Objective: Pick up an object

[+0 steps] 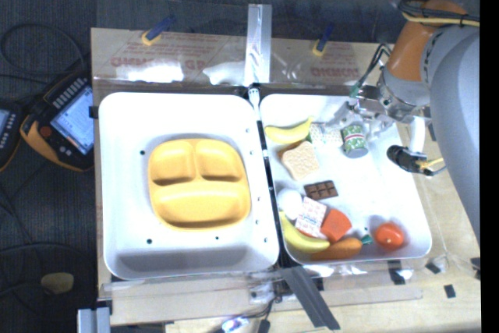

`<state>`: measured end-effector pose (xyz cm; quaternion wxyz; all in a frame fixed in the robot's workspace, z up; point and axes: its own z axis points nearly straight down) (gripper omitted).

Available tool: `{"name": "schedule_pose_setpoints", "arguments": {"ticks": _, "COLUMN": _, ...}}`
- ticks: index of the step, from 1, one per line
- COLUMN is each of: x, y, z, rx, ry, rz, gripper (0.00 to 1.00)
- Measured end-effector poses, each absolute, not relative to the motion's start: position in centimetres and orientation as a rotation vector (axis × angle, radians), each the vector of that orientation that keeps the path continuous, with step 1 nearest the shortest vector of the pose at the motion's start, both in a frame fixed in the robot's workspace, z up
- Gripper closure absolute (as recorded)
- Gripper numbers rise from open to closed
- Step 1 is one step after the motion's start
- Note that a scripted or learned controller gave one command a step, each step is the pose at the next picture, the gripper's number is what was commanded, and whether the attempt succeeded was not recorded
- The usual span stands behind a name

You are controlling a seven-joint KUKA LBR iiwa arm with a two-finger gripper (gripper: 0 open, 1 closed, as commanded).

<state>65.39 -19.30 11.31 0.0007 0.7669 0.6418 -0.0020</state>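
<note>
We see two white bins side by side on the tabletop [109, 43]. The left bin [125, 246] holds one yellow tray [199, 182] with three parts, lying flat in the middle.

The right bin [413, 207] holds the toy food. We count two bananas: one banana [286, 131] lies near the top left corner, and the other banana [302, 236] curves along the bottom left. There is one cracker [301, 161] just below the top banana. There is one brown chocolate bar [320, 189] near the middle. One white egg [289, 203] sits by the left wall, touching the lower banana. One small red and white packet [312, 217] lies on that banana, and one orange block [336, 224] is just beside the packet. One carrot [340, 249] lies along the bottom edge. One tomato [389, 235] sits in the bottom right corner. One small can [354, 139] with a green and white label is near the top of the bin.

The grey arm [460, 113] with its orange band [405, 51] reaches in from the right. The hand [360, 115] hangs over the top of the right bin, right by the can. We cannot tell if the hand is open or closed, or if it is touching the can.

On the floor to the left lies one orange and black control pad [66, 125] with a screen.
</note>
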Motion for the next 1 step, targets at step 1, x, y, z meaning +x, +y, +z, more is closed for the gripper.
{"name": "schedule_pose_setpoints", "arguments": {"ticks": 1, "x": 66.07, "y": -20.1, "z": 9.64, "rx": 2.469, "ry": 1.927, "rz": 0.016, "gripper": 0.0}}
